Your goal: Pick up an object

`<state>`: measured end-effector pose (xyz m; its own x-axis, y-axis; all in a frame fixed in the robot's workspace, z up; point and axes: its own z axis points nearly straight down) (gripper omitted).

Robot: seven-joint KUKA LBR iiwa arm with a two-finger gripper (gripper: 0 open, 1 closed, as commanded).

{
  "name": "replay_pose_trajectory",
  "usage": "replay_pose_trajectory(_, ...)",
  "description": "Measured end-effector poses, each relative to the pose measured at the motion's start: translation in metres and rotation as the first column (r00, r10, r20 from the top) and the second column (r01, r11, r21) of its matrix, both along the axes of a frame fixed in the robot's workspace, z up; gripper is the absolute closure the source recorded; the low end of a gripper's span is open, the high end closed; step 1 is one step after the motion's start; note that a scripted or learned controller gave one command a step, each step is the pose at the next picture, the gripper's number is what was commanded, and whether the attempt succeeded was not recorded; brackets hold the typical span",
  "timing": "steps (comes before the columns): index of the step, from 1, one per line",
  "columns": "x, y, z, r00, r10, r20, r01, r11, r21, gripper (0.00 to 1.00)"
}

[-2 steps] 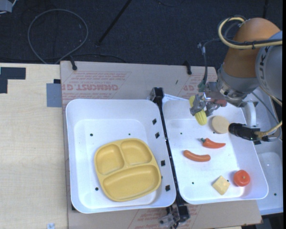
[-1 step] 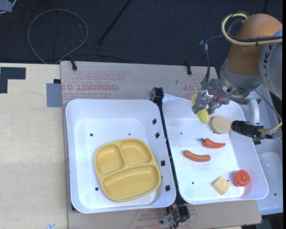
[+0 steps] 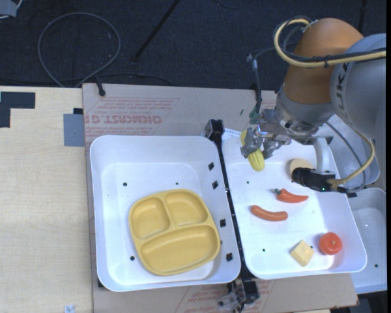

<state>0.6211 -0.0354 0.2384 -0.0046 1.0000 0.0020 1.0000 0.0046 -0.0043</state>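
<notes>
Camera view has the gripper [image 3: 256,150] up over the far left corner of the right bin [image 3: 352,266], jaws pinched on a small yellow corn cob [image 3: 257,161] that hangs clear of the floor. Pick looks made; only carrying it off remains.

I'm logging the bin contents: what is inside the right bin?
In the right bin: a sausage, a red chili pepper, a cheese wedge, a tomato. The arm covers the far corner.
</notes>
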Motion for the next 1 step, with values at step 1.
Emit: replay_pose_trajectory(1, 0.0069, 0.0533, 0.0058, 1.0, 0.0, 0.002, 0.0, 1.0, 0.0, 1.0)
